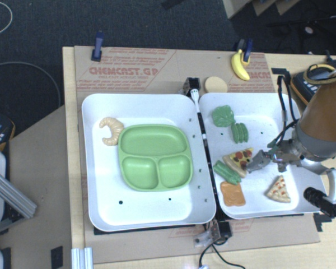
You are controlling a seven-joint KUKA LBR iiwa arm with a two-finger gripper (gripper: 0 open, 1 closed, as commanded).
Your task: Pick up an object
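camera view | pizza slices 2 [239, 159] [279, 190] | croissant 1 [111, 130] | banana 1 [240, 66]

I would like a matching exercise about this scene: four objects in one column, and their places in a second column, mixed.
Objects:
1. croissant
2. banana
3. green divided plate
4. pizza slice

Places:
A. on the bench beyond the bins, beside a blue clamp
B. middle of the left bin
C. right bin, near corner, below the gripper
D. left bin, touching the plate's far left edge

Pairs: 1-D, 2-A, 3-B, 4-C
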